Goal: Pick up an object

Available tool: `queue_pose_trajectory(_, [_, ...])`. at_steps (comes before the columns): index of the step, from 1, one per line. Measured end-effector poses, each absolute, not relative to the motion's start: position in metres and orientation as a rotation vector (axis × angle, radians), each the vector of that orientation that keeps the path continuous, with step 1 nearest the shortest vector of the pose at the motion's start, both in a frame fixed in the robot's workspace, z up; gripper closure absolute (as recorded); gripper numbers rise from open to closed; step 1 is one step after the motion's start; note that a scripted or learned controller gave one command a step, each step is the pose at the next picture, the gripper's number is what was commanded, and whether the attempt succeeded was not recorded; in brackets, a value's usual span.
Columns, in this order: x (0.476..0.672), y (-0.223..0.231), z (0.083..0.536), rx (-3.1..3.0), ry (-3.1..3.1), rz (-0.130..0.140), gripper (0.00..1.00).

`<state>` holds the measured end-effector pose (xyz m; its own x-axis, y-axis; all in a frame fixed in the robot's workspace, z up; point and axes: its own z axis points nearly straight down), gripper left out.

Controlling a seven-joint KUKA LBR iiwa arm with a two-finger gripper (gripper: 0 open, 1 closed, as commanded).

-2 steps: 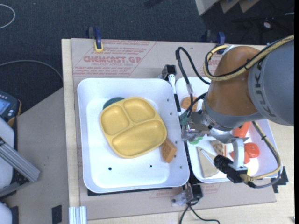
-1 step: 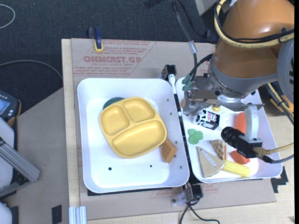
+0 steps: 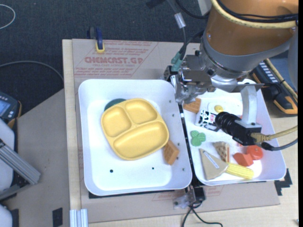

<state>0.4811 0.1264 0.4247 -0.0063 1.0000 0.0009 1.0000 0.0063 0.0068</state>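
Gripper (image 3: 188, 94) low over right bin (image 3: 270, 122), at its upper-left corner beside an orange block (image 3: 192, 106); finger state: cannot tell. Yellow 3-compartment tray (image 3: 135, 128) sits in left bin (image 3: 90, 141), waffle piece (image 3: 171, 152) touching its edge.

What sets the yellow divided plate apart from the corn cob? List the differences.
The yellow divided plate is far bigger than the corn cob. The plate is broad with three compartments; the cob is a slim stick. The plate lies in the left bin, the cob in the right bin. Both are yellow.
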Motion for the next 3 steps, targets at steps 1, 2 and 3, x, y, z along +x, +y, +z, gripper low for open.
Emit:
queue_pose_trajectory(1, [0.482,0.124,0.429,2.217,2.224,-0.01,1.0])
queue_pose_trajectory(2, [0.484,0.125,0.437,2.215,2.224,-0.015,1.0])
queue_pose_trajectory(3, [0.485,0.126,0.445,2.214,2.225,-0.019,1.0])
